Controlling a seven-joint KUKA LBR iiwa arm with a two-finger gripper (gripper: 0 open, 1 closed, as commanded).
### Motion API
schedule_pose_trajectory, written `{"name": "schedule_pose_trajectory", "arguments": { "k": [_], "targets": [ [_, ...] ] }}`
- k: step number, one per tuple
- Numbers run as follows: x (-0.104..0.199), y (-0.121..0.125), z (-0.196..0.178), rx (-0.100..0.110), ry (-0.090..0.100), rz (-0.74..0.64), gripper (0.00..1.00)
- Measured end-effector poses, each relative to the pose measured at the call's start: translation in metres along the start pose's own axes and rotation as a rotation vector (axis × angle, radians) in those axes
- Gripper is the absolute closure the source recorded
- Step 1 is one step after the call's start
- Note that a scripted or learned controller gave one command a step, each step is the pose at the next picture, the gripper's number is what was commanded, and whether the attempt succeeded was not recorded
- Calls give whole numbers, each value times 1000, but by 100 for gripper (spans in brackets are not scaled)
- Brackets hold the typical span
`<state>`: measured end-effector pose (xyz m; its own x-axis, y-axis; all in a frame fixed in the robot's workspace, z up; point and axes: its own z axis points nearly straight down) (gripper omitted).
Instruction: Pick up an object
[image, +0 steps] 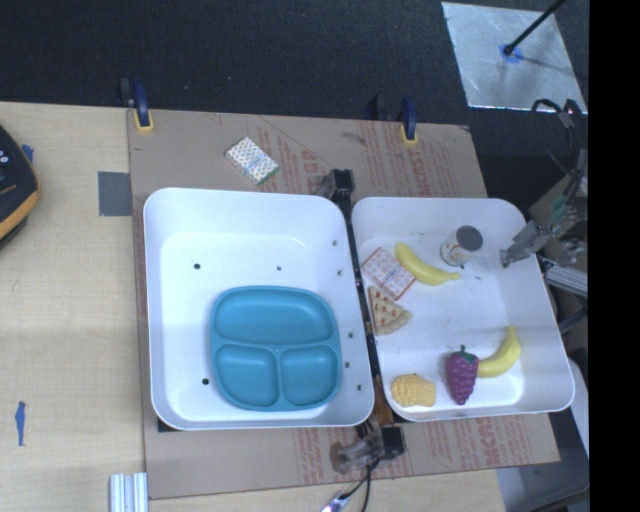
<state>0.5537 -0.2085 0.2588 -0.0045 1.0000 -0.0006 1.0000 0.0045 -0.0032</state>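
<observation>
Inspection: my claw (520, 248) at the right bin's (540, 330) 2 o'clock rim; its opening cannot be judged, nothing visibly held.
Left bin (170, 300) carries a blue divided tray (274, 347). Right bin: bananas (424, 266) at 11 and (500, 354) at 4, grapes (461, 375) and corn (413, 390) at 6.

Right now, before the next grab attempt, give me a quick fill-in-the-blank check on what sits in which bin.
1. The blue divided tray lies in the ____ bin of the view.
2. The right bin holds ____ bananas: one near the top, another lower right.
3. The purple grapes sit between the corn and a ____.
4. The gripper hovers at the right bin's ____ edge.

Missing words: left; two; banana; right
</observation>
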Motion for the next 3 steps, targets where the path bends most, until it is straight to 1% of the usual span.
{"name": "schedule_pose_trajectory", "arguments": {
  "k": [1, 2, 3],
  "targets": [
    [37, -52, 124, 3, 1, -1, 0],
    [97, -78, 168, 2, 2, -2, 0],
    [97, -22, 167, -1, 1, 0, 0]
  ]
}}
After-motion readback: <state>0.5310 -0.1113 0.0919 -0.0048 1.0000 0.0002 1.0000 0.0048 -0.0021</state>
